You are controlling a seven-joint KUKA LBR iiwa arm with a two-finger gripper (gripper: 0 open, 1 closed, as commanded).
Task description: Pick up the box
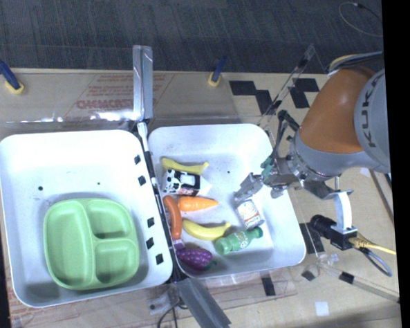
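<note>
Camera view has the hand (251,186) low inside the right bin (217,135), w/ the small box (248,212) lying flat just below it, red-and-white label up. Can't tell how far open the hand is or whether it has anything; nothing visibly sits in it, and the box looks to be resting on the bin floor. Risks, as I judge them: box lies flat and low, so a closing grip could skate over its top or push it along the slick floor; the green bottle (237,240) sits right beyond the box from the hand and a banana (205,230) is close by on the far-left side, so either could get nudged or pinched along w/ it. Left of the hand: a carrot (196,204), a black-and-white carton (182,183), a second banana (184,166); purple grapes (195,257) further off at the bin's corner. Other bin (24,157), well away to the hand's left, holds a green divided plate (92,241). Both bins sit on a cardboard-covered tabletop (186,81) w/ blue clamps at its far edge; dark carpet beyond, loose cables and tools behind the arm.
</note>
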